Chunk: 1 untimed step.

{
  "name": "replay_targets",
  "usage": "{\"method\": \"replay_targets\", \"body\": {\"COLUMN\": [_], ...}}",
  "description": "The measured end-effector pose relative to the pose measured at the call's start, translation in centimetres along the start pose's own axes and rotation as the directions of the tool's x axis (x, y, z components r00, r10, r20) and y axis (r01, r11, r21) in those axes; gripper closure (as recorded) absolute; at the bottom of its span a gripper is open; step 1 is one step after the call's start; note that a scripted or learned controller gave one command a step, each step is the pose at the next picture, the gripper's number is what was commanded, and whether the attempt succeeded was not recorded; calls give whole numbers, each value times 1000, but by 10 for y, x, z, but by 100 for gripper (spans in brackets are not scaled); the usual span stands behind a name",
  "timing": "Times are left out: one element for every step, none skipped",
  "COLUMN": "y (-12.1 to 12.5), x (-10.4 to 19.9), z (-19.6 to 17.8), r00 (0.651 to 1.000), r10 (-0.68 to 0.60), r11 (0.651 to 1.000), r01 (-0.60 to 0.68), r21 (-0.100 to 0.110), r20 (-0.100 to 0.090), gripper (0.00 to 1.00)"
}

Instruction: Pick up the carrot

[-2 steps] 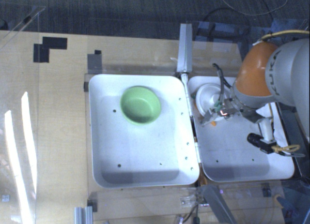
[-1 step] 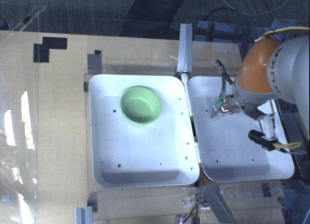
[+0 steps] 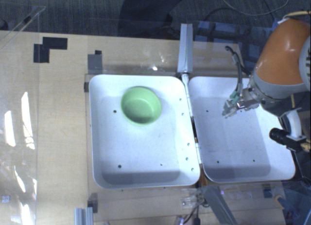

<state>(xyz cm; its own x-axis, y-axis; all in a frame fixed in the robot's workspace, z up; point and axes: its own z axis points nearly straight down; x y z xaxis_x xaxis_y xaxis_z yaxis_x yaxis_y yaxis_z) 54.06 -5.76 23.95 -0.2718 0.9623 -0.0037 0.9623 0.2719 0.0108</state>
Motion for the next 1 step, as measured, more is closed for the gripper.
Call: {"method": "replay_targets", "body": {"y": [-70], "x": [-61], "z": [-10], "r00": [979], "r10": [-203], "r11": [979], "r01": [203], "r21": [1], "r20": [2], "gripper": [100]}}
